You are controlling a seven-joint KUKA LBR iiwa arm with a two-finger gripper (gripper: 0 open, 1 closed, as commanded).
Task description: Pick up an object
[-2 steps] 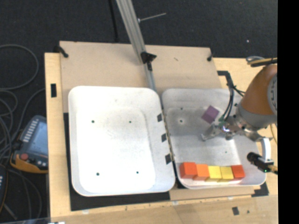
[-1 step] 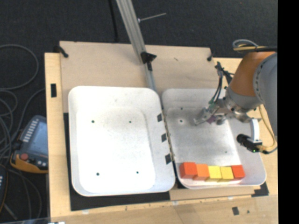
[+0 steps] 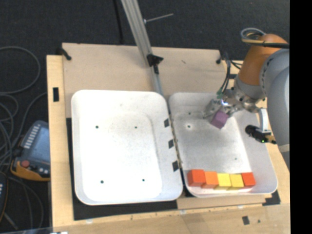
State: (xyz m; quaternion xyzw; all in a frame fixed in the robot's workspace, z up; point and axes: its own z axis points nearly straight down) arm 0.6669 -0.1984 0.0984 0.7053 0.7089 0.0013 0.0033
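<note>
Purple block point(image 3: 219, 119) tilted, pinched between the fingers of the gripper point(image 3: 221, 112), up over the far part of the right bin point(image 3: 229, 150). Arm point(image 3: 256, 72) reaching in past that bin's far right corner. Row of orange and yellow blocks point(image 3: 222, 179) lined along the right bin's near wall. Left bin point(image 3: 122, 145) just beside it on the tabletop point(image 3: 107, 67).

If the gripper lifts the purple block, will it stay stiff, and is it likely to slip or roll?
The purple block looks like a solid cube with flat faces, so it probably stays stiff and would not roll. It sits tilted at the gripper, so the hold may be on an edge and it could twist or slip. It seems small, likely light.
</note>
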